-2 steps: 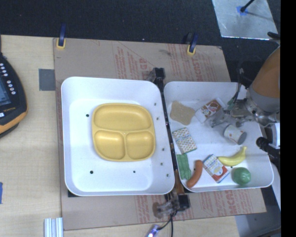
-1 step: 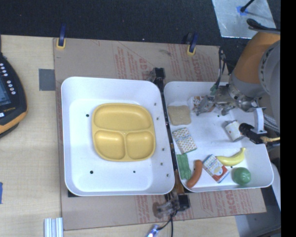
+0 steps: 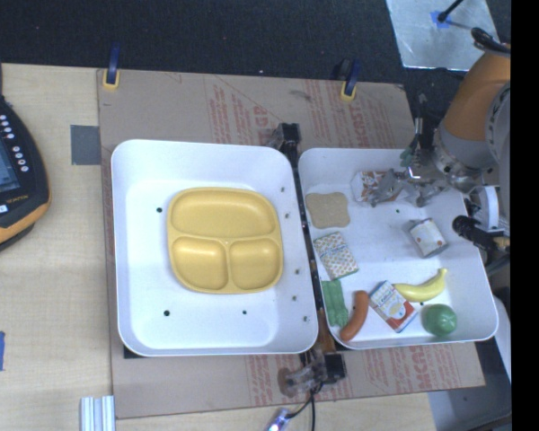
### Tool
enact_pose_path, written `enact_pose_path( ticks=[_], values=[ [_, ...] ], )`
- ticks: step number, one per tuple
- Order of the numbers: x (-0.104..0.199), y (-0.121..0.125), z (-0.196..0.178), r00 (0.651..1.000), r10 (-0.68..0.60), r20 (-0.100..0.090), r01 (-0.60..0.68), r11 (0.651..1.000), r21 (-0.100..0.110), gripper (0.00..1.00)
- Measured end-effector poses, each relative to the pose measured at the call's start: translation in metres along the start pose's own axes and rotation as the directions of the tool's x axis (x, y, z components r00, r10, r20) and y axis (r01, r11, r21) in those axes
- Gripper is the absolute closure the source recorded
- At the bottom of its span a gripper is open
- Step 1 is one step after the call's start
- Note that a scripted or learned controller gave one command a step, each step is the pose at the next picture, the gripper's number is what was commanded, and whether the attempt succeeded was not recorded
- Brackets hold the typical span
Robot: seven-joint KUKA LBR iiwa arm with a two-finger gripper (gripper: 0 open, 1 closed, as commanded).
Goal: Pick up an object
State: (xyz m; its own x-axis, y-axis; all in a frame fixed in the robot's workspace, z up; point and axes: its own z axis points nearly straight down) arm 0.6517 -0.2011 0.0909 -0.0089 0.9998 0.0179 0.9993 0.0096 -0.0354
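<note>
Green lime (image 3: 440, 321) beside yellow banana (image 3: 423, 286); gripper (image 3: 402, 185) over crumpled wrapper (image 3: 371, 185), grip state unclear.

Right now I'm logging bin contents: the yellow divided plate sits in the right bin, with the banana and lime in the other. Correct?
Not quite. The camera view shows the yellow divided plate in the left bin; the banana and lime lie in the other, the right bin.

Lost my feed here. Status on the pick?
Gripper low at right bin's far edge, over crumpled wrapper. Nothing seen held. Small can lies nearby.
</note>
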Motion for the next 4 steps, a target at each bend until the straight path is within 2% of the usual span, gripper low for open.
enact_pose_path(
  ticks=[1,2,3,4],
  values=[
    [-0.009,0.003,-0.053,1.000,0.005,0.017,-0.005,0.999,-0.035,0.00],
    [0.071,-0.074,-0.063,1.000,0.002,0.017,-0.001,1.000,-0.031,0.00],
    [-0.001,-0.034,-0.006,1.000,0.008,0.017,-0.008,0.999,-0.032,0.00],
    [0.010,-0.002,-0.002,1.000,0.005,0.021,-0.005,1.000,-0.003,0.00]
  ],
)
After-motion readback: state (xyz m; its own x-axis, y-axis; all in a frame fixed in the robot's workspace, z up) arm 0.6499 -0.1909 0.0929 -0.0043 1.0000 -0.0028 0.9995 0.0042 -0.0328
